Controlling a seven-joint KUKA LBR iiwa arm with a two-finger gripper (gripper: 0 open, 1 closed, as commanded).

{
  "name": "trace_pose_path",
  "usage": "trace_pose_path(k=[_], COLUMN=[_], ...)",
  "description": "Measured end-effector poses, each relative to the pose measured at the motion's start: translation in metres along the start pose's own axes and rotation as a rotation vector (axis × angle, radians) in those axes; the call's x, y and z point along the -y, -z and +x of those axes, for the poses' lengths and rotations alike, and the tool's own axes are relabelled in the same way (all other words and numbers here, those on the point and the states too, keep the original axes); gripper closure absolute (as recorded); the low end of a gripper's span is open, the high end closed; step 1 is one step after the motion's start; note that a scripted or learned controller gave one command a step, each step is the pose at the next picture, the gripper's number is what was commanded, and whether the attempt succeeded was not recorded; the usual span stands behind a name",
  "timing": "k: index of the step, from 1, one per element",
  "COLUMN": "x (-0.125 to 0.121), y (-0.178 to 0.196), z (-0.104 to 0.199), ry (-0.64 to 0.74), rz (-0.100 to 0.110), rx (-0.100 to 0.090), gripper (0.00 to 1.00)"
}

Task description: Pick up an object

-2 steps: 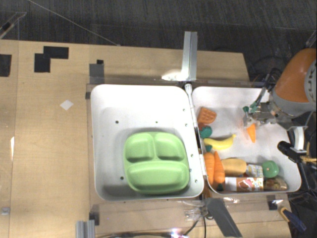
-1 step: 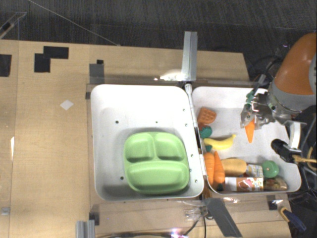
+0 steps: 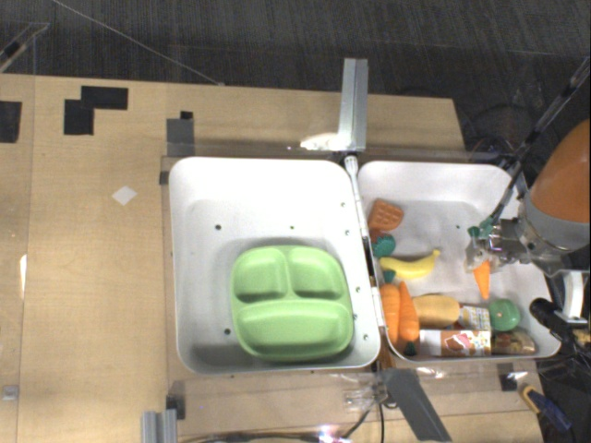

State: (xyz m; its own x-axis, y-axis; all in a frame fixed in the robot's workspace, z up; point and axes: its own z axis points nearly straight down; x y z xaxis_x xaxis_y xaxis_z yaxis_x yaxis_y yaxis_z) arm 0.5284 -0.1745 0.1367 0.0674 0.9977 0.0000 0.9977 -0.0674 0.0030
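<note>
Bins sit side by side on the wooden bench (image 3: pixel 92 275) as we look down at a slant. In the left bin (image 3: pixel 199 247) lies a green divided plate (image 3: pixel 292 300), three compartments up, toward the near wall.

The right bin (image 3: pixel 434 192) carries a scatter of toy food. Against its left wall we see an orange waffle-patterned piece (image 3: pixel 387 217), a small teal piece (image 3: pixel 382 245) just below it, then a yellow banana (image 3: pixel 411 265) lying crosswise. Nearer the front edge an orange carrot (image 3: pixel 399 310) lies beside a tan bread roll (image 3: pixel 436 310), with a bottle (image 3: pixel 489 317) capped in green to their right and a flat printed packet (image 3: pixel 466 342) along the front wall.

From the right the grey arm (image 3: pixel 563 192), with its orange band, reaches over the right bin. Its gripper (image 3: pixel 482 264) hangs over that bin's right half, and a small orange carrot-shaped piece (image 3: pixel 482 281) shows at the fingertips, pointing down, seemingly pinched there; we judge the fingers pressed onto it, though the grip itself is small and partly hidden by the wrist hardware. That piece sits above the bin floor, just above the bottle and well apart from the banana.
</note>
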Motion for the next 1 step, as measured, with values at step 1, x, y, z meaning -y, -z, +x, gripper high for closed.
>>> trace_pose_path(k=[1], x=[-0.0404], y=[0.0502], z=[0.0805], ry=[-0.035], rz=[-0.002], rx=[-0.001], gripper=[1.0])
